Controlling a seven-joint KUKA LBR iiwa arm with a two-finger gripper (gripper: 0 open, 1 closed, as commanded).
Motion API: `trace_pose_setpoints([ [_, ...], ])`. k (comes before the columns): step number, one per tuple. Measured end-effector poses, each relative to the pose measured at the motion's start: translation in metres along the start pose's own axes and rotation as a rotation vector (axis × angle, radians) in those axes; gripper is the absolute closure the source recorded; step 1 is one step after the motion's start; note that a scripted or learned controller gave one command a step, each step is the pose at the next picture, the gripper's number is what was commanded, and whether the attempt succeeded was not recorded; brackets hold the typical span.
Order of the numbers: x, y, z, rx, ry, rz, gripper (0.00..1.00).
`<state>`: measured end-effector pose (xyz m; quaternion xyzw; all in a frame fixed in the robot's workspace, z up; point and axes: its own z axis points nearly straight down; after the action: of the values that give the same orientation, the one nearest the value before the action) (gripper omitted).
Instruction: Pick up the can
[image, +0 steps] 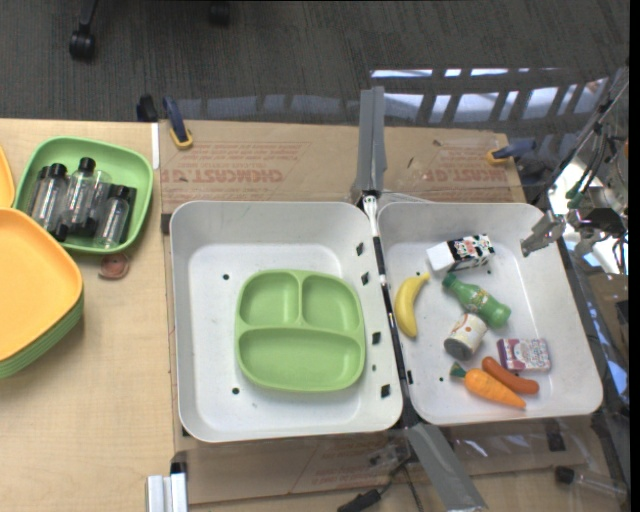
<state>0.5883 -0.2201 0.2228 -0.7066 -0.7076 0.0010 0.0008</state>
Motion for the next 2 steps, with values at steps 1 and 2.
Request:
trace_pose_setpoints([
  [1, 0.022, -0.111, 0.062, 0.001, 0.001, 0.003, 0.00],
  [2, 0.052, -0.085, 0.068, -0.001, 0.000, -0.091, 0.00],
])
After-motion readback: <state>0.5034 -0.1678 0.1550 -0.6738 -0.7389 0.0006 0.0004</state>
